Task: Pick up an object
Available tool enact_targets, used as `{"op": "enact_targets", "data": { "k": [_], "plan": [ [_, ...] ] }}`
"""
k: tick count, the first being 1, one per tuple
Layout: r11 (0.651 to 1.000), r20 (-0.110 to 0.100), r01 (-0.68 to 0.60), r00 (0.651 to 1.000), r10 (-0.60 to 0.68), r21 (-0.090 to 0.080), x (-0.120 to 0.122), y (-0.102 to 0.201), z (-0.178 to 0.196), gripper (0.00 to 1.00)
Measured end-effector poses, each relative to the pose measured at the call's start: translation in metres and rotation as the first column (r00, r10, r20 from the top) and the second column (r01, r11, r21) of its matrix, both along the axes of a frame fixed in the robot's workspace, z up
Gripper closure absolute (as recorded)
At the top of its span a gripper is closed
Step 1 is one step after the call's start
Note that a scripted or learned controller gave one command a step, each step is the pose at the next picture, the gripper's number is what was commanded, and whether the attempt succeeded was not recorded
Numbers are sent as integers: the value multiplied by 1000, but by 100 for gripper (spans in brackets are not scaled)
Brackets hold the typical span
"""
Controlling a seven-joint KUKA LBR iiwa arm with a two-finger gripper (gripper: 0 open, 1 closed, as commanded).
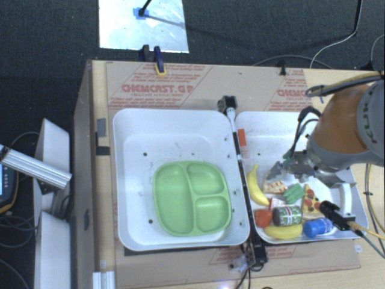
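Note:
The right bin (264,134) holds a pile of small things at its near end. A yellow banana (255,185) lies along the bin's left wall. Beside it are a pale slice-like toy (275,186) and a green block (293,192). Nearer the front lie a can with a green label (287,214), a second yellow banana (283,232), a blue object (316,226) and a red piece (261,217). My gripper (278,172) hangs low over the pile, just above the slice-like toy and right of the first banana. Nothing is visibly held.
The left bin (129,131) holds a green divided plate (192,197). An orange tag (241,137) sits on the ridge between the bins. Small red and yellow bits (310,202) lie right of the green block. The arm's orange band (340,122) covers the right bin's far right.

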State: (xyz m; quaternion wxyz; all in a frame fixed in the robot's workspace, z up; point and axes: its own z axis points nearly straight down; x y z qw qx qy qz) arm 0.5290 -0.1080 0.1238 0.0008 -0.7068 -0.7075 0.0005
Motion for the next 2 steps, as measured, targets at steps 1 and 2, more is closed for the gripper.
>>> {"op": "enact_targets", "data": {
  "k": [1, 2],
  "plan": [
    [1000, 15, 6, 1000, -6, -12, -4, 17, -36, 0],
    [1000, 7, 1, 1000, -1, -4, 54, -74, 13, 0]
  ]
}}
